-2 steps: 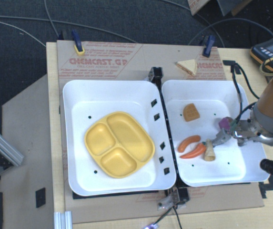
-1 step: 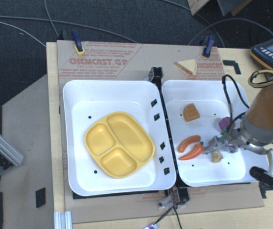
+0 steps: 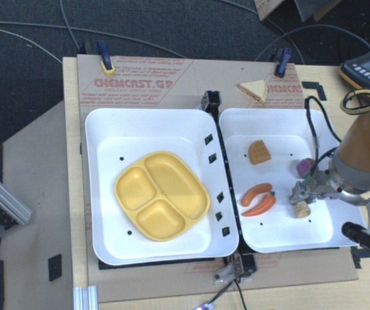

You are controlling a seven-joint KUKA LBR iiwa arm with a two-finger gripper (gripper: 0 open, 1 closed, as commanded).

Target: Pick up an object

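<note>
Left white bin [image 3: 101, 173] holds a yellow three-compartment plastic tray [image 3: 162, 196]. Right white bin [image 3: 281, 237]: tan bread-like chunk [image 3: 258, 152], orange-red pepper pair [image 3: 258, 200], purple piece [image 3: 304, 167] just beside the arm. Tool [image 3: 299, 197] sits over a small beige lump [image 3: 301, 209]; grip state: cannot tell.

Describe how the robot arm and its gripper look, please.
The arm is a thick rounded body, grey below a broad orange band. Black cables run along it. The gripper is a small grey metal assembly at its end.
</note>
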